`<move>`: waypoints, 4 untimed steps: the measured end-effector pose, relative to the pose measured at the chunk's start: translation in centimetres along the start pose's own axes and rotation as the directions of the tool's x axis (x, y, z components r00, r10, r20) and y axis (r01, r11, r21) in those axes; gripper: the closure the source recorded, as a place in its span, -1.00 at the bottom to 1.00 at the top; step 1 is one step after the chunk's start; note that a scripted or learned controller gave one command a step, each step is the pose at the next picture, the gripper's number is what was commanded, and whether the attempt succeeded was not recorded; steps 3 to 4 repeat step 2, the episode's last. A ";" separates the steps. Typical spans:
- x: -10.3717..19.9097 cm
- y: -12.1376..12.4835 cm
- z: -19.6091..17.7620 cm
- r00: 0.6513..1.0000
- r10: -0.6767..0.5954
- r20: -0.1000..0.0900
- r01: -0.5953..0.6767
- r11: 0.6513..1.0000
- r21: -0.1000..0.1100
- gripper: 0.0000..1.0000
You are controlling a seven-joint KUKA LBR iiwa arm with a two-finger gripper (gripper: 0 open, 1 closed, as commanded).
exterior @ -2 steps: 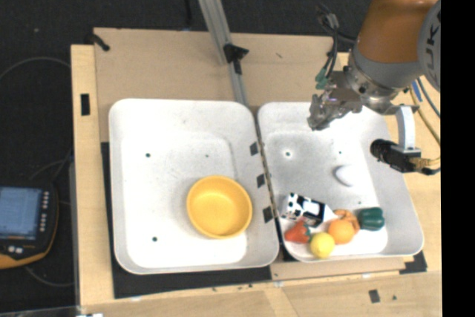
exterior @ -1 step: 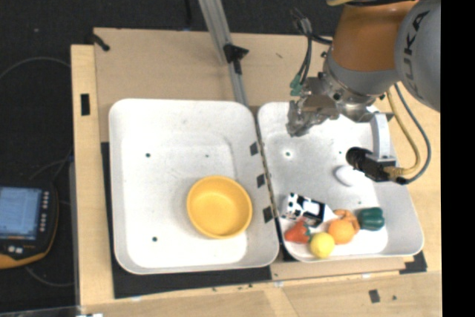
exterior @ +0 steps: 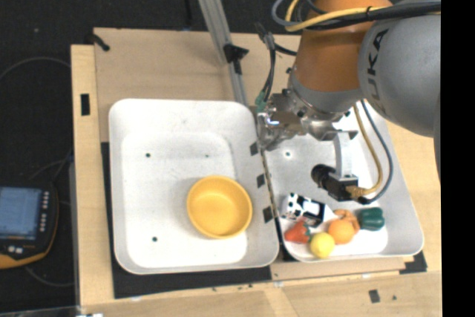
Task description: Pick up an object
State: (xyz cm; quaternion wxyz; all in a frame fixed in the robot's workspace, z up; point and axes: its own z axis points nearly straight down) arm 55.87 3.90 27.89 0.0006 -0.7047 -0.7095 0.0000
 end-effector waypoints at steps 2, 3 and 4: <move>4.5 -2.0 0.1 1.000 0.006 -0.001 -0.006 1.000 -0.001 -1.00; 4.5 -2.0 0.1 1.000 0.006 -0.001 -0.006 1.000 -0.001 -1.00; 4.5 -2.0 0.1 1.000 0.006 -0.001 -0.006 1.000 -0.001 -1.00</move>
